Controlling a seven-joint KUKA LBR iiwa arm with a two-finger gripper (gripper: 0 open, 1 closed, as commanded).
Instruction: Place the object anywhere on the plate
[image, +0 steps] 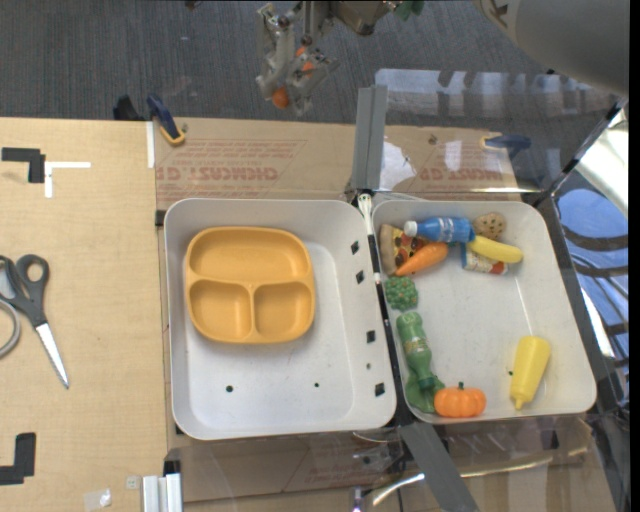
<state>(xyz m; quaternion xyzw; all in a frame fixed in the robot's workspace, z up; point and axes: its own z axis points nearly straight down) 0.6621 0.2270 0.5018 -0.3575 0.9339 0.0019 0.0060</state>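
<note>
While the gripper (290, 75) is seen raised at twelve o'clock, its state untellable, the plate (250, 284) lies in the left bin (270, 410); candidate toys, like the carrot (421, 259), are best approached squarely from above.

We see the gripper (285, 75) high at the top of the view, left of centre, hanging from the wrist that enters at the top edge. Its fingers point downward, pale and thin, with a small orange spot near their lower end. The picture is too blurred there for us to tell how they stand. A broad grey part of the arm (565, 35) crosses the top right corner, close to the camera and out of focus.
</note>
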